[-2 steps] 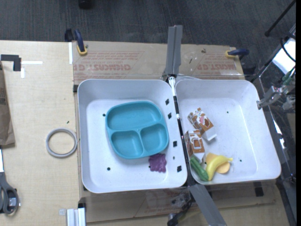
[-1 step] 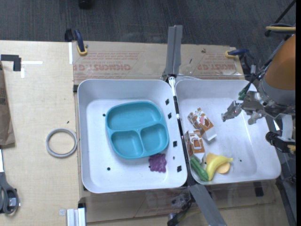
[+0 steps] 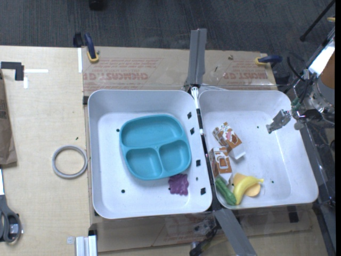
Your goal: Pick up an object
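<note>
The right bin (image 3: 298, 191) holds two orange-and-white snack packets (image 3: 226, 135) (image 3: 221, 161), a small white block (image 3: 237, 153), a yellow banana (image 3: 244, 185) and a green vegetable (image 3: 225, 192), all clustered near its left wall. In the left bin (image 3: 101, 196) lie a teal divided plate (image 3: 155, 146) and a purple grape bunch (image 3: 179, 184). My gripper (image 3: 278, 122) hangs over the upper right part of the right bin, well to the right of the packets, with the arm behind it at the frame's right edge.
A tape ring (image 3: 70, 161) and scissors (image 3: 8, 225) lie on the wooden bench left of the bins. A grey divider post (image 3: 196, 57) stands between the bins at the back. Clamps (image 3: 90, 49) (image 3: 266, 60) sit along the cardboard behind.
</note>
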Robot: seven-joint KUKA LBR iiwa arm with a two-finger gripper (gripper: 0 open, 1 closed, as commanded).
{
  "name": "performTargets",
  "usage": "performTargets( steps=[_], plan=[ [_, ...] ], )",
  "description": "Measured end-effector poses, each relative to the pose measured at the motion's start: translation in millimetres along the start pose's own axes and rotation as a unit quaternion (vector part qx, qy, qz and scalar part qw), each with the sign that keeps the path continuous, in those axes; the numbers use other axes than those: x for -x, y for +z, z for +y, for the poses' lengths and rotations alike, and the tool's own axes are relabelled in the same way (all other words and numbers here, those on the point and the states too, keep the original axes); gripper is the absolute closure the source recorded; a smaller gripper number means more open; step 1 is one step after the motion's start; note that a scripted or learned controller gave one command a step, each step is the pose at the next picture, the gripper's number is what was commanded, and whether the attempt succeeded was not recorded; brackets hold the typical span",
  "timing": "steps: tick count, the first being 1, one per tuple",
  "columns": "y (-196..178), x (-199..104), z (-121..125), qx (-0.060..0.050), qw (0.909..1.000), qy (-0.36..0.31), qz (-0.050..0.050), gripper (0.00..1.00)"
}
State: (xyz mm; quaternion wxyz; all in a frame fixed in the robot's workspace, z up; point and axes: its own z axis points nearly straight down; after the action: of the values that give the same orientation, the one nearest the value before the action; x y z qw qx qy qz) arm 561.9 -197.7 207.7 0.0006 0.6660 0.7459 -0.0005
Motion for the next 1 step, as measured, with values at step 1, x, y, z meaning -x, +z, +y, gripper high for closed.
performTargets(
  steps=[1],
  plan=[
    [60.1,-55.6,84.8,0.000,0.9964,-0.085,0.000,0.00]
  ],
)
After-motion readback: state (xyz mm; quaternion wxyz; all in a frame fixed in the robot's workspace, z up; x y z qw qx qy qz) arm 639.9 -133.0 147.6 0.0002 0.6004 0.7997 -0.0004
